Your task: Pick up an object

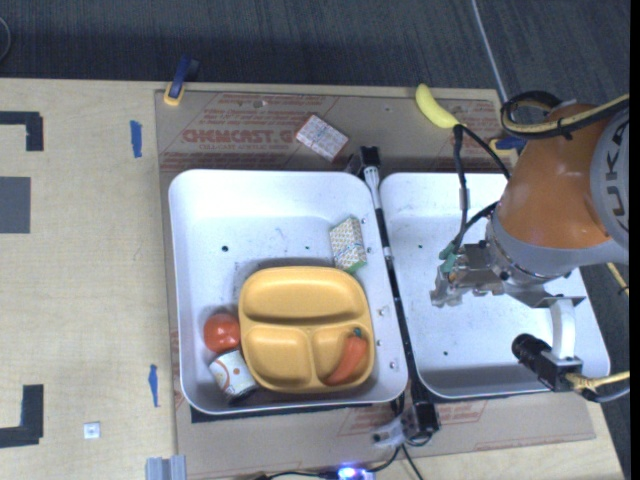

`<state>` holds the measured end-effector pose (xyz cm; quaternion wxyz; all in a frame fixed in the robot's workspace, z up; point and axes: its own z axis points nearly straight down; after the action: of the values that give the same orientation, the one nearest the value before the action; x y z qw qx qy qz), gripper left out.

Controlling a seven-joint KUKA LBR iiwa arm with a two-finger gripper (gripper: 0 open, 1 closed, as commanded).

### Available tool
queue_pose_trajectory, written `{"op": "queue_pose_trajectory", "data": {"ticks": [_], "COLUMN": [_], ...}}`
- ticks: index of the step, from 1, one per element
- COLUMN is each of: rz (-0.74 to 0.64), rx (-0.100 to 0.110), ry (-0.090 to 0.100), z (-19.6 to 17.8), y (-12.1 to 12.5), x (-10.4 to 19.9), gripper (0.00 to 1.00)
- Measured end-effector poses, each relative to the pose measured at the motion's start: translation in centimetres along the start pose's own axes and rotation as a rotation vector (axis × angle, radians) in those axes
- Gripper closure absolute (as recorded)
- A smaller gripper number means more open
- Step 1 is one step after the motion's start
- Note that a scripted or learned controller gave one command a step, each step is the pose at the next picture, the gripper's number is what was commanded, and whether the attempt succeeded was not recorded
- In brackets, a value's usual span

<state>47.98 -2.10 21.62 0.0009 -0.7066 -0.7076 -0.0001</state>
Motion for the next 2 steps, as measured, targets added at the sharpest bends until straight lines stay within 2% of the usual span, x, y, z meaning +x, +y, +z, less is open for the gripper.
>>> {"op": "queue_pose_trajectory", "data": {"ticks": [1, 2], "rz": [0.003, 0.0], "rx": [0.0, -0.002], "ry": [-0.001, -0.002], "z": [2.7, 3.2], "y": [-0.1, 3.8], "x": [-7.3, -3.0], "gripper": [1.0, 1.0]}}
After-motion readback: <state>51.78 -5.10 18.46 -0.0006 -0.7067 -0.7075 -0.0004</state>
